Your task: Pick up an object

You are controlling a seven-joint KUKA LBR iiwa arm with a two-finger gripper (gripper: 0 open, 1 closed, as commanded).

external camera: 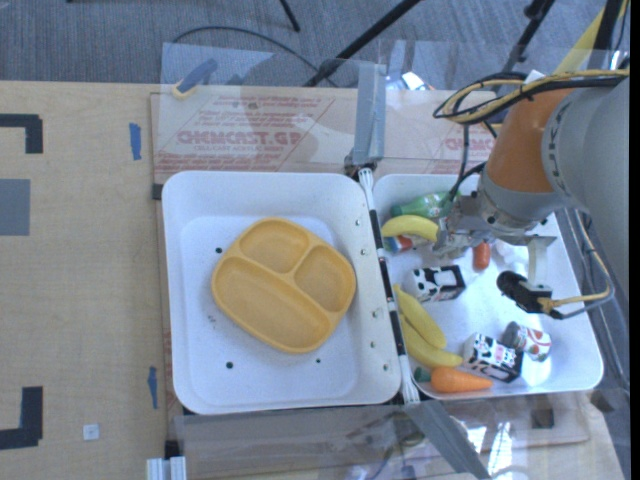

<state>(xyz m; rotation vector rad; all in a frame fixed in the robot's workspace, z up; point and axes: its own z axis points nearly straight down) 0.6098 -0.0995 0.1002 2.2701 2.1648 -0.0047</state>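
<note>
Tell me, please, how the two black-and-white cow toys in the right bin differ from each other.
The upper cow toy lies mid-bin, just below the end effector, while the lower cow toy lies near the front edge. The upper one has a banana beside it; the lower one sits above a carrot. Both are small, black-and-white.

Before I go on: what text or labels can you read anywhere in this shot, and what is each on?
"CHEMCAST GP" in red, repeated along the clear sheet behind the bins; the copy on its right part is too faint to read.
The black-and-white toys carry patches, no legible text.
</note>
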